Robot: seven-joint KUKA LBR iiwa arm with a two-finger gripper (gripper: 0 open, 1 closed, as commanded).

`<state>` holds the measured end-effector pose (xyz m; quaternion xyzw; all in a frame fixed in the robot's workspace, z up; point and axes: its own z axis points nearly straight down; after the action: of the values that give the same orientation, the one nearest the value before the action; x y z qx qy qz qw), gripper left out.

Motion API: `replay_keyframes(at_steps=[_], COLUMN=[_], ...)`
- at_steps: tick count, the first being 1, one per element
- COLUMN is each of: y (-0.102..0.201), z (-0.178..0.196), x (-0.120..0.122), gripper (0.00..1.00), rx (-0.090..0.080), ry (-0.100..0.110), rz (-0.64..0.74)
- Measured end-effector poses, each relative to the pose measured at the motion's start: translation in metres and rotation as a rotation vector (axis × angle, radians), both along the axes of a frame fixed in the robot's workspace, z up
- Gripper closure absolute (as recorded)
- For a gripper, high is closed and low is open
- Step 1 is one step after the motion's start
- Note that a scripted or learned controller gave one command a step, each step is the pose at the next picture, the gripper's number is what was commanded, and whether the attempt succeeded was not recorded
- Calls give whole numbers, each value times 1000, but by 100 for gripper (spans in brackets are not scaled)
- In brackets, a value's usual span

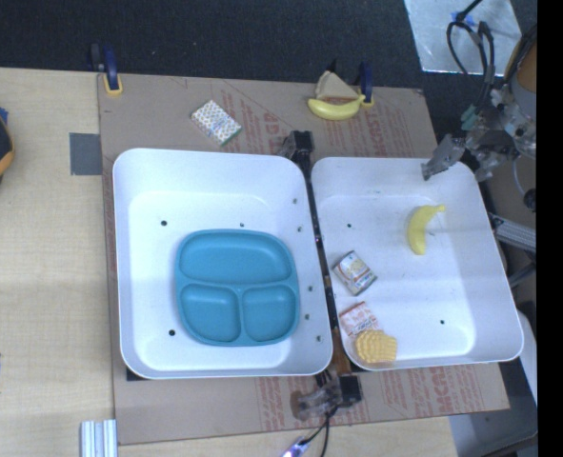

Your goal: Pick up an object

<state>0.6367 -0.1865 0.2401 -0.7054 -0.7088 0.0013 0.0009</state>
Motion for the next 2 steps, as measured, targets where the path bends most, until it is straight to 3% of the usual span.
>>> replay_keyframes(at_steps=[1,2], y=[-25,19], z=[-147,-148], x=[-1,-13], gripper=[0,0], rx=[1,0], ry=[3,1], rz=[0,2])
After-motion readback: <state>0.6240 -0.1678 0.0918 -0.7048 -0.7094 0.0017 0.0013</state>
